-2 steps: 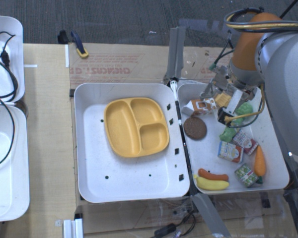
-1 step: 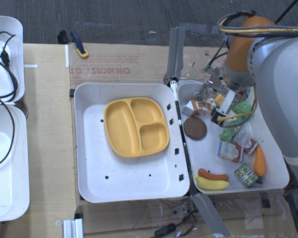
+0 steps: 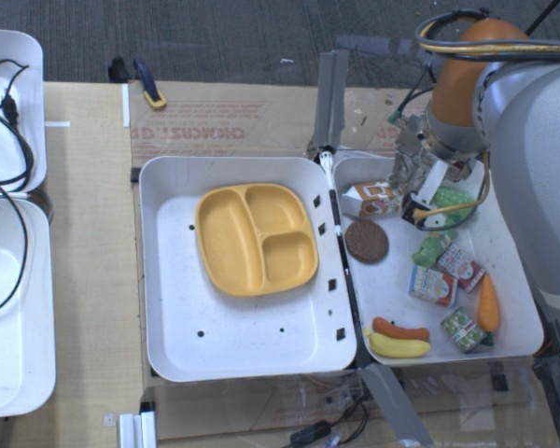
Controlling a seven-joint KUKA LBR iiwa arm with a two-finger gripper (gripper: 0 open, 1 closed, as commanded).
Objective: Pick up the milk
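The milk, a small white carton with an orange label (image 3: 371, 197), lies on its side at the far left of the right bin (image 3: 518, 278), close to the divider. My gripper (image 3: 403, 185) hangs low over the bin's far end, just right of the carton and very near it. Nothing is visibly held between its fingers. Whether it touches the carton is unclear from this angle.
In the right bin lie a brown cookie (image 3: 365, 240), a white, blue and red carton (image 3: 433, 286), green packets (image 3: 464, 329), a carrot (image 3: 488, 304), a hot dog (image 3: 401, 329) and a banana (image 3: 399, 345). The left bin (image 3: 168, 278) holds a yellow divided plate (image 3: 257, 239).
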